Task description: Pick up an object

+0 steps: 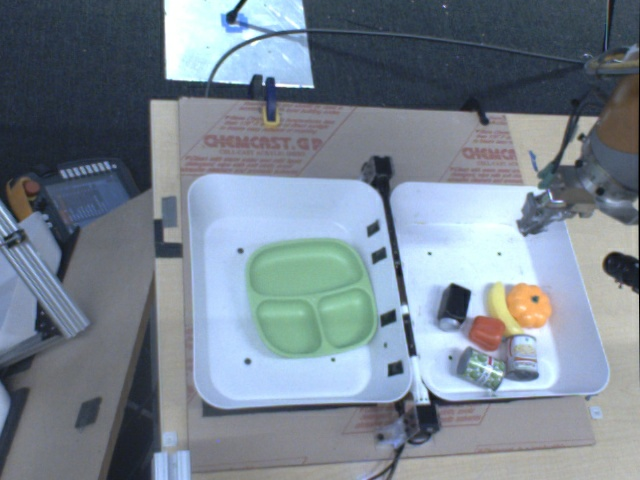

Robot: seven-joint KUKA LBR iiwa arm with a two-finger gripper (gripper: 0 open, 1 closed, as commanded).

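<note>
Two shallow white plastic bins sit side by side on a pale board printed with red lettering, parted by a black clipped divider (392,278). The left bin (215,228) holds a light green plate (308,296) with rounded corners and three moulded sections, lying flat near its middle. The right bin (470,218) carries a tight cluster in its near right corner: a small black block (454,305), a yellow banana (499,304), an orange pumpkin-shaped toy (529,305) touching the banana, a rounded red piece (487,332) just below them, a green-labelled can (481,369) lying on its side, and a second can (521,356) standing beside it. The pieces crowd one another, leaving little room between them. The gripper (533,213) hangs over the far right part of the right bin, well apart from the cluster, with nothing visible between its tips; whether it is spread or closed cannot be told. A yellow and blue clamp (270,103) grips the board's far edge, and a pendant with a screen (85,196) lies on the side table at left.
</note>
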